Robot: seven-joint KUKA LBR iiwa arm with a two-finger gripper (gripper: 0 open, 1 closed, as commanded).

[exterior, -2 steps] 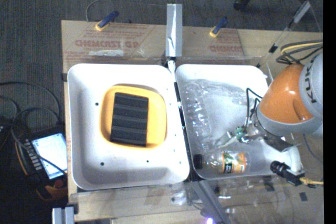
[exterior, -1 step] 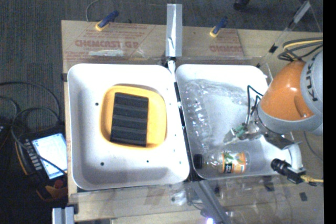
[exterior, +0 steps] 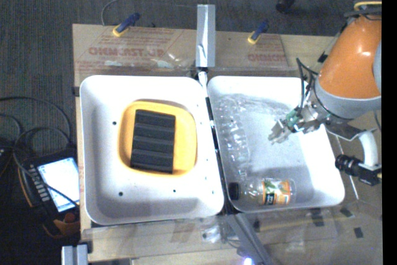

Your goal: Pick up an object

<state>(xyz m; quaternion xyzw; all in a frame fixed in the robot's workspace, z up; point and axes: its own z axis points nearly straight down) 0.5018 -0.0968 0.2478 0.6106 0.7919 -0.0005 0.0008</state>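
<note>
Arm: grey KUKA arm with an orange band (exterior: 352, 65), reaching in from the right over the right bin (exterior: 322, 152).
Gripper (exterior: 278, 132): hangs above the middle of the right bin, tips pointing left and down; whether its fingers are spread or pressed together, I cannot tell, and nothing shows between them.
Clear plastic bottle (exterior: 263, 190): lies on its side near the front edge of the right bin, dark cap to the left, orange and green label to the right, well apart from the gripper.
Clear plastic wrap (exterior: 234, 127): possibly a crumpled transparent package, along the left side of the right bin.
Yellow tray (exterior: 159, 137): in the left bin (exterior: 99, 152), holding a black ridged block (exterior: 154, 140).
</note>
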